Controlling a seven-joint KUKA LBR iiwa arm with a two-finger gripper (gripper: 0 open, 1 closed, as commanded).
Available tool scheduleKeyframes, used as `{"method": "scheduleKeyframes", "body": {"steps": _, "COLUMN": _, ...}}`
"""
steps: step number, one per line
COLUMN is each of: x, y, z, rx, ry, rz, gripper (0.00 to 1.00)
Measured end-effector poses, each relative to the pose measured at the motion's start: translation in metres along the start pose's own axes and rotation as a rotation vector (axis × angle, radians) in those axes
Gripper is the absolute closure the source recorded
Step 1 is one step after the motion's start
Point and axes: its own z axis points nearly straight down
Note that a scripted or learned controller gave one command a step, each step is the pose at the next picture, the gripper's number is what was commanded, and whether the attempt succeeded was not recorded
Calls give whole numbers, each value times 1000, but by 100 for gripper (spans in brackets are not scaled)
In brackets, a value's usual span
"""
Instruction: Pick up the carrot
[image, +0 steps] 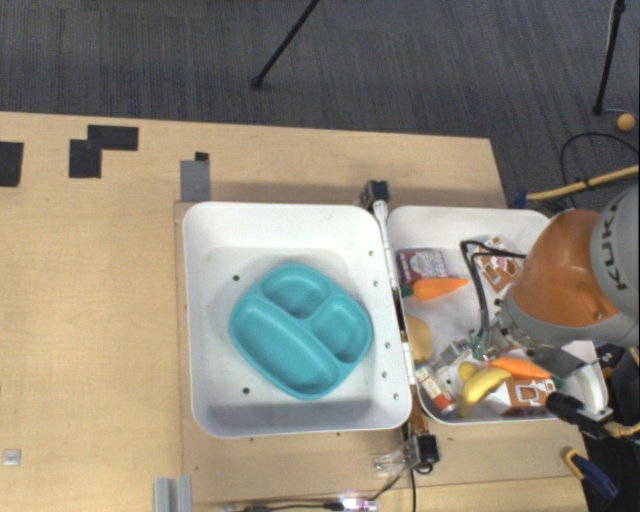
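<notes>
Though beside a purple packet (422, 264), carrot (440, 288), writing unreadable.

The carrot (440, 289) lies open from above, a purple packet (422, 264) touching its upper left. The arm (566, 275) crowds its right.

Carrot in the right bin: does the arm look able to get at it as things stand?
Probably yes. The carrot lies uncovered near the right bin's left side, beside a purple packet, with the arm above the same bin.

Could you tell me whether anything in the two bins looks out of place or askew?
Nothing looks spilled or damaged. The teal plate sits slightly askew in the left bin; the carrot lies among crowded items in the right bin.
</notes>
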Motion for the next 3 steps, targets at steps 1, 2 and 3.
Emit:
{"method": "scheduleKeyframes", "body": {"steps": 1, "x": -1, "y": 4, "z": -13, "rx": -11, "ry": -5, "rz": 2, "gripper": 100}}
{"method": "scheduleKeyframes", "body": {"steps": 2, "x": -1, "y": 4, "z": -12, "rx": -10, "ry": -5, "rz": 2, "gripper": 0}}
{"method": "scheduleKeyframes", "body": {"steps": 3, "x": -66, "y": -25, "z": -2, "rx": 0, "ry": -3, "rz": -402, "gripper": 0}}
